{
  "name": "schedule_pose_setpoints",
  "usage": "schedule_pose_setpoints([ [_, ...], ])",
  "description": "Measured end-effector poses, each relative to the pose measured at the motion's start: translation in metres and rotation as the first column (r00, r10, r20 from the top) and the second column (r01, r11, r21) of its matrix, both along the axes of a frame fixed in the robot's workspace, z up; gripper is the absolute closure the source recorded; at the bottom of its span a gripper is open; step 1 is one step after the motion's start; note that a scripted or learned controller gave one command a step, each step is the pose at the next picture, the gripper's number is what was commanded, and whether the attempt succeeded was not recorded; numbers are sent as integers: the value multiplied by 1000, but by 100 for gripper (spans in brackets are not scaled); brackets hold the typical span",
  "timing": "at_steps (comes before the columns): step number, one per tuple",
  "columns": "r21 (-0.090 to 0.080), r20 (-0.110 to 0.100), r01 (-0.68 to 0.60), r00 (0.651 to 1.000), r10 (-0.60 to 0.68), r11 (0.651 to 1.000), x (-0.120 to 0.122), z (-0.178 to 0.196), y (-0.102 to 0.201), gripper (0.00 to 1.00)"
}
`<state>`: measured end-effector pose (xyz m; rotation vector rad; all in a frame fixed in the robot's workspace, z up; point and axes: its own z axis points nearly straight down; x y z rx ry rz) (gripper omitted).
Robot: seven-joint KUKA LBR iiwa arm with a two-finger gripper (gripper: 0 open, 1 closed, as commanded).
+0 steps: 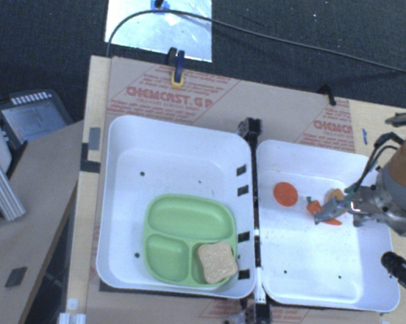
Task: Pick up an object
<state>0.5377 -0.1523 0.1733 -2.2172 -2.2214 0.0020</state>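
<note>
Two shallow white plastic bins sit side by side on the bench. The left bin (122,184) holds a green divided plastic plate (180,225), and a tan sponge-like block (216,262) lies in the plate's near right compartment. In the right bin (306,279) a round flat orange disc (285,193) lies on the far left part of the floor. Just right of it are a few small orange pieces (316,206), one partly hidden under the tool.

The gripper (327,212) reaches in from the right and is down among these small pieces, near the disc but apart from it. Whether it is spread or closed cannot be told at this size, and nothing is plainly seen lifted.

In my judgement the pick is at the grasp stage: the tool is at the objects, but no object is raised. Securing one and lifting it clear of the bin floor is left to do.
</note>
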Motion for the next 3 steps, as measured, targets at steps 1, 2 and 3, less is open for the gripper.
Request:
schedule_pose_setpoints([
  [1,0,1,0,1000,0,1000,4,-43,4,0],
  [2,0,2,1,1000,-1,1000,5,-91,4,0],
  [3,-2,6,0,1000,0,1000,6,-78,4,100],
])
